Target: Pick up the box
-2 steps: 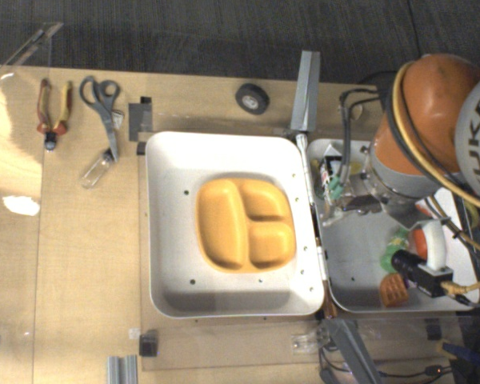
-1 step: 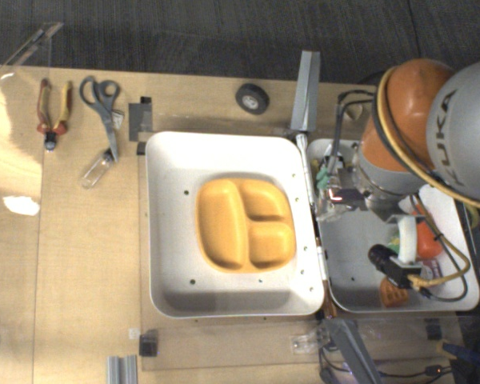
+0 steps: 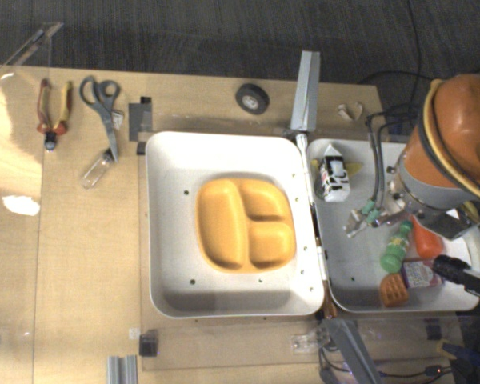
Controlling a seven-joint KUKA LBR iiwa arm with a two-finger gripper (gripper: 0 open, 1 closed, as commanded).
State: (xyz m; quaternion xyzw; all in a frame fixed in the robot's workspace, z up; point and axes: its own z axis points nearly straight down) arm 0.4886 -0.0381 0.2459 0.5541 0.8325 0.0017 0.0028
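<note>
One box [image 3: 420, 274] to pick; found it lying flat, purplish and white, near the front edge of the right bin [image 3: 344, 290]. Saw it touching a brown waffle-like piece [image 3: 393, 291] on its left, just beside a green bottle [image 3: 394, 251] and an orange-red object [image 3: 426, 237]. Noted a black-and-white carton [image 3: 333, 176] well apart, at the bin's far left corner. Spotted the gripper [image 3: 364, 217] low over the bin between carton and bottle, apart from the box; could not tell whether open or closed, being small and partly under the arm [image 3: 456, 146]. Counted two white bins on a pale wooden bench [image 3: 72, 246], with one yellow three-part tray [image 3: 246, 222] in the left bin [image 3: 176, 278]. Counted one pair of scissors [image 3: 104, 106], one pair of pliers [image 3: 53, 110] and one tape roll [image 3: 252, 98] on the bench. Made out dark carpet [image 3: 184, 14] beyond.
</note>
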